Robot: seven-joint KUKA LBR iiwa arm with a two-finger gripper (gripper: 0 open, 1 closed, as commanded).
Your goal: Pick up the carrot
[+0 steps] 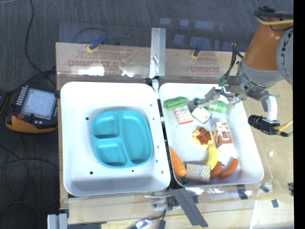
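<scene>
The carrot (177,164) is an orange tapered piece lying in the front left corner of the right bin (248,128), against its left wall and next to a patterned box (198,171). My gripper (214,97) hangs over the far right part of that bin, just above a green bottle (218,107) and a small white carton (201,114). It is well away from the carrot, toward the back and right. I see nothing held in it.
The right bin also holds a green packet (175,102), a red-and-white card (183,114), a pizza slice (202,136), a snack packet (222,133), a banana (212,155) and a sausage (229,167). The left bin (76,99) holds a blue divided tray (123,137).
</scene>
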